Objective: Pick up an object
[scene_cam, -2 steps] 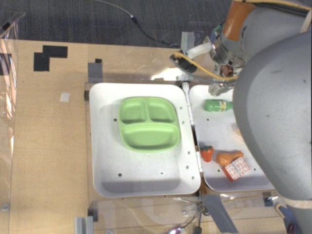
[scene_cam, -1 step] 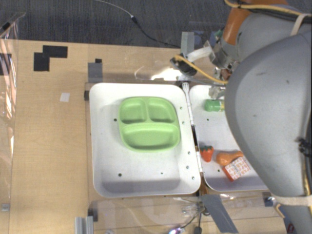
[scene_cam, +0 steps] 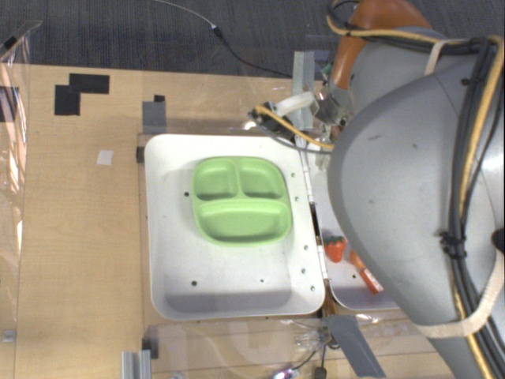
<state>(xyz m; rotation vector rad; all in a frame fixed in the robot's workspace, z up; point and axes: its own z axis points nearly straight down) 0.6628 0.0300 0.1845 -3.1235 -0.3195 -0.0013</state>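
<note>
Light wooden bench [scene_cam: 79, 235], dark carpet beyond, two shallow white bins side by side. Left bin [scene_cam: 170, 283] holds a green divided plate [scene_cam: 239, 199], lying flat near the middle. Right bin [scene_cam: 347, 294] is mostly covered by the grey arm [scene_cam: 410, 180]; at its near edge an orange object [scene_cam: 336, 249] and an orange-red stick-like piece [scene_cam: 368, 278] show (neither identifiable). Step, as judged: reach over the right bin, nothing seen lifted. Finger state cannot be told. Next move calls for a descent centred on one object.
</note>
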